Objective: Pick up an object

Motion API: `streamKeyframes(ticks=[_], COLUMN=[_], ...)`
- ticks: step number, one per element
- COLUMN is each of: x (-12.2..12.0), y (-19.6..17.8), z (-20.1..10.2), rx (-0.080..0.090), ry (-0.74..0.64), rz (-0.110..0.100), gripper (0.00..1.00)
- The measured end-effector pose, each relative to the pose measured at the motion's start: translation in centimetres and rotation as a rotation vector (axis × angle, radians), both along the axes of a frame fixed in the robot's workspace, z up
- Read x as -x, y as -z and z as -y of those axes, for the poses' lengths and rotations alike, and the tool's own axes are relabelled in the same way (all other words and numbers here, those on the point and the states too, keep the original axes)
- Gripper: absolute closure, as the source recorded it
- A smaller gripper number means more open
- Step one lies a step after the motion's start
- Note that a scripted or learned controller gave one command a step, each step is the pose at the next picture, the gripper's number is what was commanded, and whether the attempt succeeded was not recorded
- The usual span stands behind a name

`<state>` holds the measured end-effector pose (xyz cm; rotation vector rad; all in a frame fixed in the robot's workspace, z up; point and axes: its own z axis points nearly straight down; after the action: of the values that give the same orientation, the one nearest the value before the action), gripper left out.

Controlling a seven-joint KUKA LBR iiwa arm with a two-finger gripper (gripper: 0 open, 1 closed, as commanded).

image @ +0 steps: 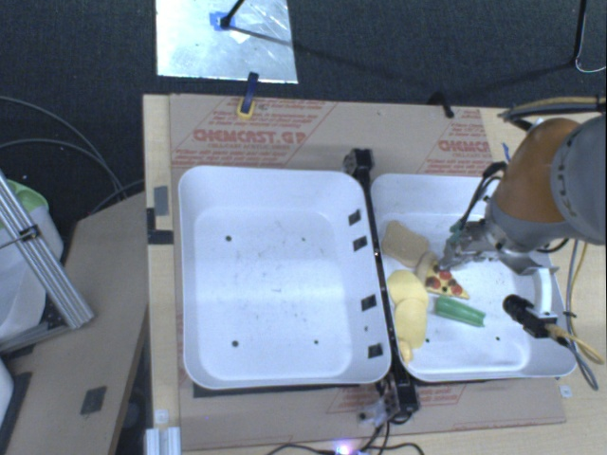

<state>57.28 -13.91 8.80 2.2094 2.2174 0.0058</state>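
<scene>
1. Toward the left wall of the right bin (pixel 517 354): a cluster of toy food. Contents: a tan bread-like slice (pixel 406 243) nearest the divider's middle; a pale yellow soft piece (pixel 410 303) running from there down toward the bin's near-left corner; a small pizza-slice toy (pixel 444 283) with red dots, just right of the yellow piece; a green stick-shaped item (pixel 459 312) lying aslant toward the bin's centre, below the pizza slice.

2. Gripper (pixel 453 260): low over the cluster, tip directly above or touching the upper edge of the pizza slice. State of grasp cannot be told; nothing is visibly lifted, so no hold is recorded.

3. Arm: enters across the right bin's right edge, orange band (pixel 531 173) above the wrist, cables trailing to the near-right corner.

4. Left bin (pixel 270 186): white floor with small dark specks.

5. Step in hand, as judged: closing on one item, most likely the pizza slice.

6. Handling notes, as judged: the slice is thin and flat, so the descent should reach the bin floor before closing. The yellow piece and bread slice lie touching or just beside it; centring on the slice's free right side would avoid pinching two items. Lift straight up, slowly, and confirm the item rises clear of the green stick.
</scene>
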Motion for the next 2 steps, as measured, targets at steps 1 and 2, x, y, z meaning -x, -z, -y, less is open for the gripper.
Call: streamKeyframes(ticks=[1,2], x=[0.0,6.0], y=[-0.1,0.3], z=[0.1,-4.5], rx=[0.001,-0.004], ry=[0.003,0.003], rz=[0.002,-0.01], gripper=[0.0,0.0])
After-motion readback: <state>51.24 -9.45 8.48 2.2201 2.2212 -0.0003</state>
